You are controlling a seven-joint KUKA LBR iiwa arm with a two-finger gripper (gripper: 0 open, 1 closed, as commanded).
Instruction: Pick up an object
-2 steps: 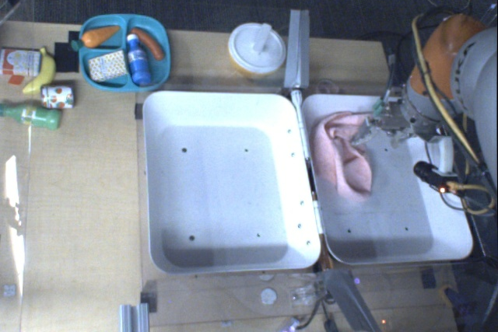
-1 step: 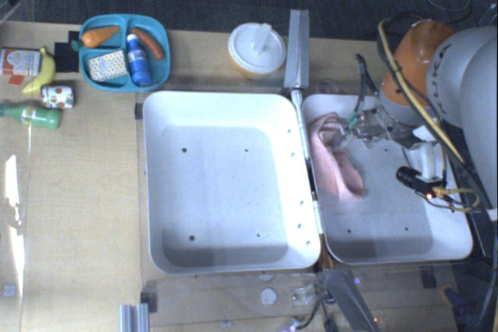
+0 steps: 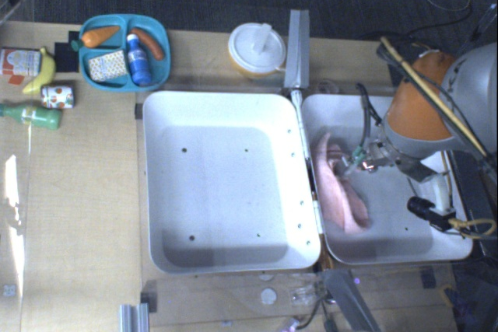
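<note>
Down in the right bin (image 3: 405, 245), a limp pink cloth (image 3: 339, 190) is lying along the left wall with the claw (image 3: 354, 161) hovering at its upper end, grip impossible to tell, likely snagging just a fold that slips.

pink cloth (image 3: 341, 194) | white bins (image 3: 226, 249) | teal tray (image 3: 159, 70)

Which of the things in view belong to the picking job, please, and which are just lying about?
Job: pink cloth, right bin, gripper.

Lying about: left bin, blue divided tray of toy food, white lidded container, banana, small can, green bottle.
</note>
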